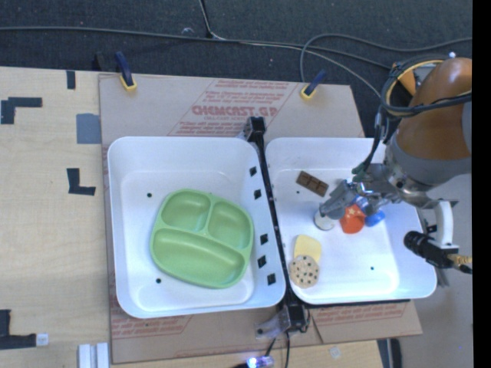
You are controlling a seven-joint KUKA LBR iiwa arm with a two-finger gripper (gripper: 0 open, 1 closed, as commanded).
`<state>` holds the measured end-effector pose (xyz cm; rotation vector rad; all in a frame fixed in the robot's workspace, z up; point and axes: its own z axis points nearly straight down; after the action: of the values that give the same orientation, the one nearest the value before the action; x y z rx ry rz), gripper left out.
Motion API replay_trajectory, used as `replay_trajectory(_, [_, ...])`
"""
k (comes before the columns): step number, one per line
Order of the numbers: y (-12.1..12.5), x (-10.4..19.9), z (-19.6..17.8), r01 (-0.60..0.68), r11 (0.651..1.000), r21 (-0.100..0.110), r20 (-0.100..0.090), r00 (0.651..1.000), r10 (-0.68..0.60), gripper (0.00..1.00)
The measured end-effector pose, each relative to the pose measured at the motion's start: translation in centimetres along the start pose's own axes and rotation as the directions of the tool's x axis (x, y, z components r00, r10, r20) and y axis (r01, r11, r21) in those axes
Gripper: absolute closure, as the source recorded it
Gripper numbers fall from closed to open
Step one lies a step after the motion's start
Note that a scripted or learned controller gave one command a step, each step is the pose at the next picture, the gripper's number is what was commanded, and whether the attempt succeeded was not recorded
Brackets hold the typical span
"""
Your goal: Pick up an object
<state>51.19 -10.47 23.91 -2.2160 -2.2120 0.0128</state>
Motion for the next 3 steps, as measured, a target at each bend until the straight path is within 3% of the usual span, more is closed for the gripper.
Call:
replay_trajectory(1, [0.2, 0.0, -0.6, 0.004, 1.0, -0.012, 0.001, 1.0, -0.004, 0.0])
replay_trajectory(3, [-0.1, -1.2, 9.1, 0.002, 1.0, -0.007, 0.001, 1.0, -0.002, 0.0])
